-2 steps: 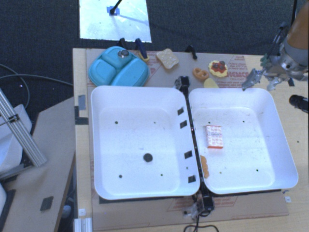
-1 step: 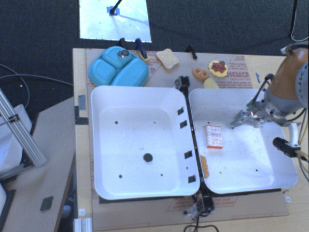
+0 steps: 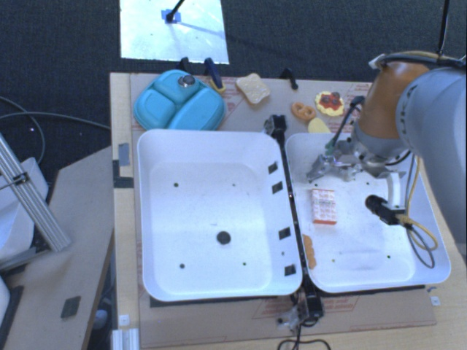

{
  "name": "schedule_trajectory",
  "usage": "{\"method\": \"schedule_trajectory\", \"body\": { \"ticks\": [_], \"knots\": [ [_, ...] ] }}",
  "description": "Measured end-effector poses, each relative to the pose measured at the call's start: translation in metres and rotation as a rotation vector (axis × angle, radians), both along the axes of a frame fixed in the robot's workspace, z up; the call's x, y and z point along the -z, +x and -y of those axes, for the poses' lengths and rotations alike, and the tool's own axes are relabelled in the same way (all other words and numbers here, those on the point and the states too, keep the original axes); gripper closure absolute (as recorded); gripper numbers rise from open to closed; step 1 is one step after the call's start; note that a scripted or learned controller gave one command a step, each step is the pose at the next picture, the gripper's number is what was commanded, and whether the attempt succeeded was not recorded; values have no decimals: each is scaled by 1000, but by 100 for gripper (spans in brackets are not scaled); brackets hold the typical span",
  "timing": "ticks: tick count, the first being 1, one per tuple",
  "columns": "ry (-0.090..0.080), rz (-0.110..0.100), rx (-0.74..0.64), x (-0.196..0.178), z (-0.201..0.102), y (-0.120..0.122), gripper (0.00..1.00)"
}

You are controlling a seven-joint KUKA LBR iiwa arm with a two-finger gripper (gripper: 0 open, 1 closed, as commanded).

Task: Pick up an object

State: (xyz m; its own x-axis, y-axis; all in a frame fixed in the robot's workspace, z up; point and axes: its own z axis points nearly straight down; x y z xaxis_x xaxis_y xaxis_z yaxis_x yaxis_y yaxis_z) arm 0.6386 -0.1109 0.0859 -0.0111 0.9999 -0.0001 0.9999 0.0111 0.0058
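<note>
the claw (image 3: 321,168) hangs low over the far part of the right bin (image 3: 430,268), just beyond the small printed packet (image 3: 324,206) lying flat there, probably lining up on it, though whether it is wide or narrow cannot be told

We find the floor of the left bin (image 3: 190,195) almost wholly open; only a small dark disc (image 3: 223,237) lies near its middle. In the right bin (image 3: 365,257), a red-and-white packet (image 3: 324,205) sits centrally, a brown piece (image 3: 309,251) hugs the left wall, and the arm (image 3: 430,108) overhangs the far side.
</note>
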Motion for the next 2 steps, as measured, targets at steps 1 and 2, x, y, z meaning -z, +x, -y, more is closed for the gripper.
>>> {"method": "schedule_trajectory", "body": {
  "ticks": [1, 2],
  "knots": [
    [-2, 2, 9, 0, 37, 32, 0],
    [-2, 1, 16, -161, 57, -91, 0]
  ]
}}
